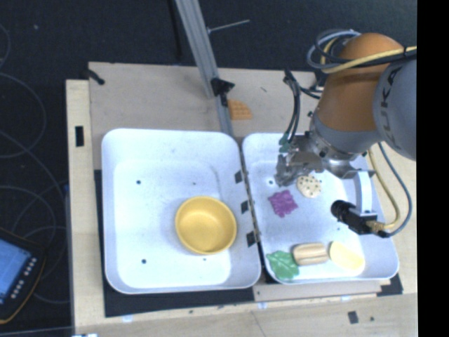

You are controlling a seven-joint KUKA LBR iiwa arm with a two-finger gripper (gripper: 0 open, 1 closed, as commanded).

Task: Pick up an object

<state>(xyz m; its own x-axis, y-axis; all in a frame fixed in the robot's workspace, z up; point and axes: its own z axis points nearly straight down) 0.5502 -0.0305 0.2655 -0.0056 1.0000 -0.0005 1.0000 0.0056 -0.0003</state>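
Purple toy [283,203], small and knobbly, lay flat on the floor of the right bin [379,272], near its middle, and looked the likeliest thing for the arm to lift. Just beside it, up and to the right, sat a round cream biscuit-like piece [309,185]. The gripper [286,172] hung low over the bin's upper part, just above the purple toy and not touching it; from where I stood I could not tell how it was set. Nothing was held. Along the bin's near edge lay a green leaf shape [282,264], a tan roll [310,253] and a pale yellow disc [346,256], close together. A yellow bowl [205,224] stood in the left bin [126,153]. I judged this the approach step: next the gripper needed to centre over the toy, descend to the floor and clamp without nudging the biscuit
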